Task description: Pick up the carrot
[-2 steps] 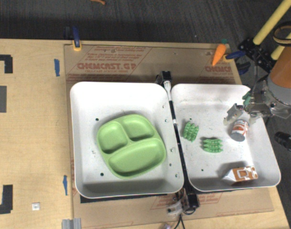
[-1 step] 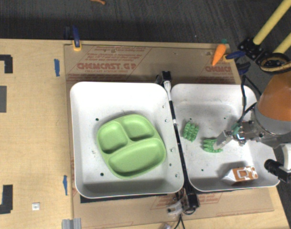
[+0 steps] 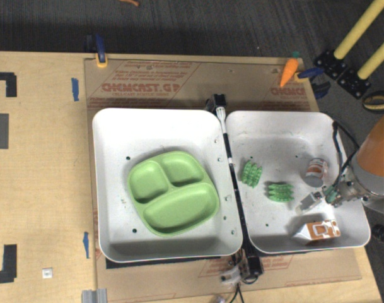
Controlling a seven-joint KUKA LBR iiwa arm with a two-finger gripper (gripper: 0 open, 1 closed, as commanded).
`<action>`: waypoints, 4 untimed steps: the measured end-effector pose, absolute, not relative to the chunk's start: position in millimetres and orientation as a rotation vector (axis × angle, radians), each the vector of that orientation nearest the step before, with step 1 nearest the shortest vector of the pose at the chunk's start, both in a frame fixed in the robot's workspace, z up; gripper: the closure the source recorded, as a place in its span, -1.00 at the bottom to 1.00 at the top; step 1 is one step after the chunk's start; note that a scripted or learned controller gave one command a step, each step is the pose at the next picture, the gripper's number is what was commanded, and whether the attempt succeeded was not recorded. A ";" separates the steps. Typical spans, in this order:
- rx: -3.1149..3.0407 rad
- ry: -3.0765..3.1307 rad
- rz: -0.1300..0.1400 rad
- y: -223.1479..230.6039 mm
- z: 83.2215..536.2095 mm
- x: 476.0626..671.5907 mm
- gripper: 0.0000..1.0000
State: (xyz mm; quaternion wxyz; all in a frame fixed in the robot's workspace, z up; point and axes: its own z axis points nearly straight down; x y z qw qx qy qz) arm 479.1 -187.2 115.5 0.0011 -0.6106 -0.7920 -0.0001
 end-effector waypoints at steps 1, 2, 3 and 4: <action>-2.052 -2.383 -0.002 -152.4 264.4 480.3 -1.00; -2.271 -2.170 0.001 -169.3 123.5 478.9 -1.00; -2.086 -2.351 -0.001 -112.6 318.1 480.2 -1.00; -2.144 -2.300 -0.001 -106.3 355.0 480.0 -1.00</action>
